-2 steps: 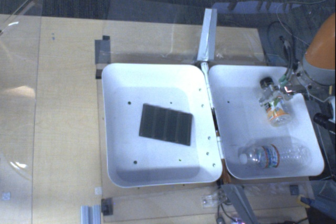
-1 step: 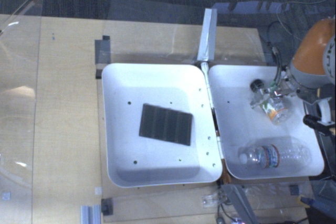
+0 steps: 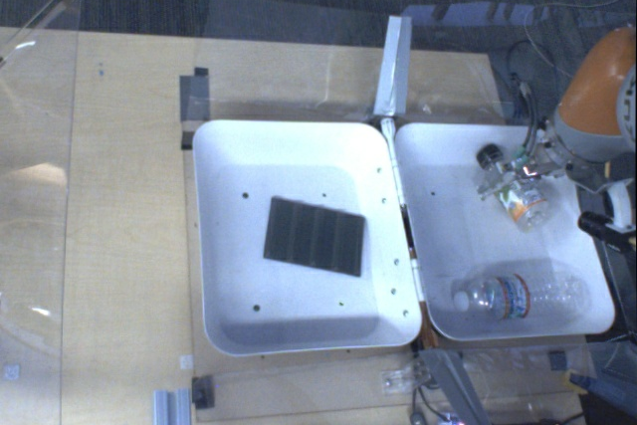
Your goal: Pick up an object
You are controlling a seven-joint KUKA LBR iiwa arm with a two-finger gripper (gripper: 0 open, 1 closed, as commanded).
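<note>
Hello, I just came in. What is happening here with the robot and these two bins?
A grey arm with an orange band reaches in from the right, its tool low over the right bin, near a small crumpled item. A clear plastic bottle lies on its side in the same bin. The left bin holds a dark flat ribbed pad.

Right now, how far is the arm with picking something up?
Done: the gripper has reached the right bin, low over a small crumpled item. In hand: nothing that I can see; its grasp is unclear. Left: grip and lift. The bottle and the dark pad lie untouched.
</note>
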